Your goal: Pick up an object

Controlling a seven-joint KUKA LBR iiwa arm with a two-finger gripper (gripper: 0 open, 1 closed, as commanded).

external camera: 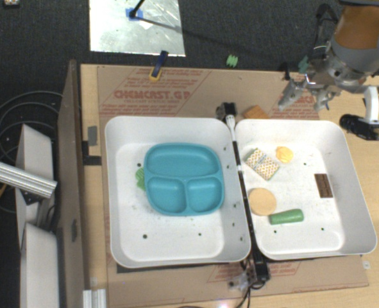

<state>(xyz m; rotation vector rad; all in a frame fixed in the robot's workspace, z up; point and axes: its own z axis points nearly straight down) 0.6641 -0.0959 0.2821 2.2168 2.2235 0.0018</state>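
**Ann:** White bins, two of them side by side on the bench [195,88], and the grey arm with its orange band sits high at the far right corner, clear of everything.

**Bo:** Where's the pincer [304,94]?

**Ann:** Just past the back rim of the right bin [353,172], over the cardboard. Whether it's spread or clenched, I can't tell from this angle. Nothing visible in it.

**Bo:** So what's on offer?

**Ann:** Right bin has the small stuff: a green cylinder [286,216] near the front, a tan disc [262,201] touching its left end, a patterned pouch [262,163] close to the divider, a small yellow lump [284,153] just beside that, and a brown bar [322,185] lying apart to the right.

**Bo:** And the left bin [122,191]?

**Ann:** A blue divided tray [184,178], with a scrap of green peeking out at its left edge.

**Bo:** Your pick?

**Ann:** The cylinder, I'd say. It looks light and rigid, probably smooth plastic, so it may roll or squirt out. Close across its narrow width at mid-length. The brown bar is also tempting, isolated, but it lies flat and low. The tray looks too wide and slick to take except by its rim.
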